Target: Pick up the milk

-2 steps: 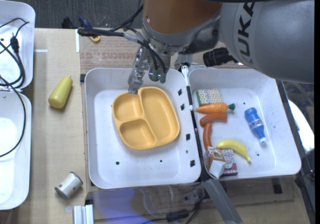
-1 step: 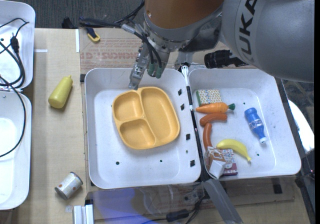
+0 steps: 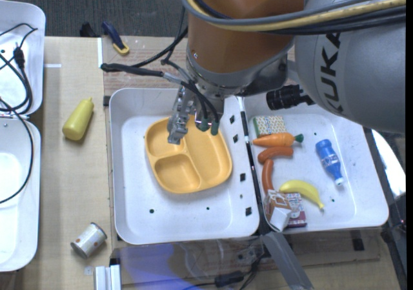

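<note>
Grey fingers [image 3: 191,124] hover over the yellow tray [image 3: 187,166], empty.

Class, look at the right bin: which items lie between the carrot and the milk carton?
In the camera view, the sausage runs down from the carrot toward the milk carton; the banana lies just above the carton's right side.

You can't see the far rim of the left bin [image 3: 129,98], the arm [image 3: 258,17] covers it, and the hand's [image 3: 190,121] grip is unclear.
</note>
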`<state>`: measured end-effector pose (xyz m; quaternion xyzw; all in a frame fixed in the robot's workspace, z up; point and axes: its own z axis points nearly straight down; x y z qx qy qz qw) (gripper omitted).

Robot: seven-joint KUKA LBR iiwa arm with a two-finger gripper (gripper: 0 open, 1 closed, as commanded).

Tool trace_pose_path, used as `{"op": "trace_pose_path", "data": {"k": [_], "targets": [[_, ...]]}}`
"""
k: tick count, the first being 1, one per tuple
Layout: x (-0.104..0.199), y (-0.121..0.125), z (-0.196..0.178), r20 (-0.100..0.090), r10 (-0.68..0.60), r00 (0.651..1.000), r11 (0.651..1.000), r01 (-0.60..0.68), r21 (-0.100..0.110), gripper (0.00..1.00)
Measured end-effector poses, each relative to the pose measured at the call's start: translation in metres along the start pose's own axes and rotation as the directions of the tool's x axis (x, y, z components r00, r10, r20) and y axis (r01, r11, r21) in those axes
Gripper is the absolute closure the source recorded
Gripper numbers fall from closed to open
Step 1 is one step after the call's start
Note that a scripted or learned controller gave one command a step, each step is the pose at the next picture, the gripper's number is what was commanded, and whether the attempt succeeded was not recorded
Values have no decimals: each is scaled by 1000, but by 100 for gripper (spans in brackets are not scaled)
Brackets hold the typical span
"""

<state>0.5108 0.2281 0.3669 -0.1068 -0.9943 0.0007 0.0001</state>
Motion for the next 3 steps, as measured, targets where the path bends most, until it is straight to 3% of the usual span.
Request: {"op": "trace_pose_path", "data": {"k": [1, 2, 3], "targets": [[-42, 9, -42, 4, -116, 993, 993, 116, -2, 100], [20, -9, 10, 0, -113, 994, 994, 113, -1, 100], [20, -9, 10, 0, -113, 994, 994, 113, -1, 0]]}}
